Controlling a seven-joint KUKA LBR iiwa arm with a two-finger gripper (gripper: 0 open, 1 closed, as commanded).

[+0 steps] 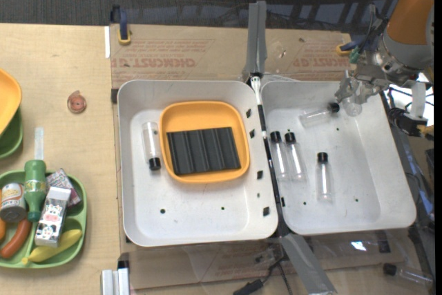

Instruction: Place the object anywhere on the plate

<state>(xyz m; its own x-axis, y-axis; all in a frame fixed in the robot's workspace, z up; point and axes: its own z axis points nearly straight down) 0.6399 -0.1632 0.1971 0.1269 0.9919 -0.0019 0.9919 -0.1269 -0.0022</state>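
An orange plate (174, 119) lies in the left bin (138, 211) with a dark grey ridged slab (204, 150) resting on it. Beside the plate's left edge lies a clear vial with a black cap (150, 144). My gripper (351, 97) hangs over the far right corner of the right bin (359, 211). Just to its left a clear vial (316, 115) lies tilted, its black cap end close to the gripper. Three more capped vials lie in the right bin: two side by side (276, 152) (292, 154) and one further right (322, 175).
A metal divider post (256, 38) rises between the bins at the back. On the wooden table to the left stand a green tray of toy food (41, 217) and a yellow bowl (7, 103). Cables hang by the arm at the right.
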